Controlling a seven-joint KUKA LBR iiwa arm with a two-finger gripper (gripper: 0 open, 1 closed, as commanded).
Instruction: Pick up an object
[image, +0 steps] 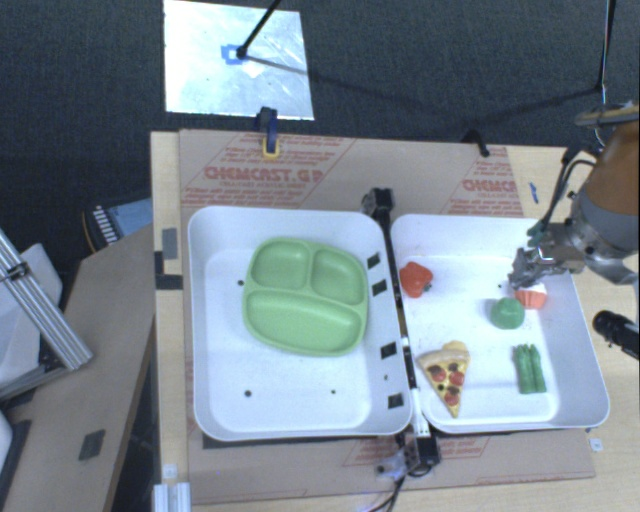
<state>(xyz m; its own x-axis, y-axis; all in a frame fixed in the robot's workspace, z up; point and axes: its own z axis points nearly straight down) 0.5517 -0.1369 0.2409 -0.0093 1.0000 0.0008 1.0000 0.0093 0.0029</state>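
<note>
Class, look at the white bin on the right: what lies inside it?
The right white bin holds a red pepper, pizza slice, round green item, green asparagus, and an orange-white piece partly covered by the gripper.

**Gripper low over the right bin's far right side**

The left bin (215, 400) carries a green divided plate (305, 296) near its middle. In the right bin (585, 400), a red pepper (415, 278) lies by the left wall, a pizza slice (446, 374) near the front left corner, and green asparagus (529, 367) toward the front right. The gripper (527, 275) hangs over a small orange-and-white piece (535, 297), just beside a round green item (507, 314).
</note>
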